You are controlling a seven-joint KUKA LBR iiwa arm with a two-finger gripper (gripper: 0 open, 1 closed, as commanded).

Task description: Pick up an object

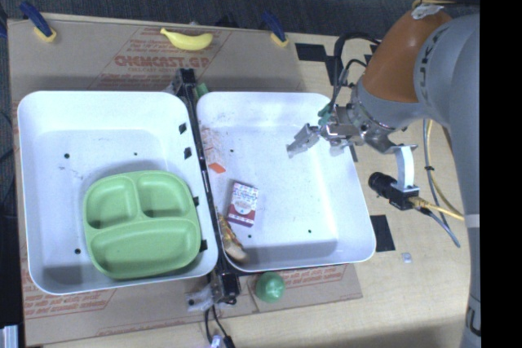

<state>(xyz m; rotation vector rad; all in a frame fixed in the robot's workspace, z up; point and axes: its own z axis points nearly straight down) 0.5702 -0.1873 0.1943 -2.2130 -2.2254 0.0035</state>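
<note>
We see the end effector (300,141) hanging over the right bin (342,234), near its far right edge, its fingers spread narrowly with nothing between them. So the pick is not yet done. The nearest candidate, a small red box (243,203), lies well apart toward the bin's near left corner, with a small tan thing (231,243) just beside it. The green tray (143,222) sits in the left bin (33,175).

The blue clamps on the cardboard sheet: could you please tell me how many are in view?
2. One blue clamp grips the cardboard's far left corner; the other sits on its far edge, beyond the right bin. The arm may hide more.
</note>
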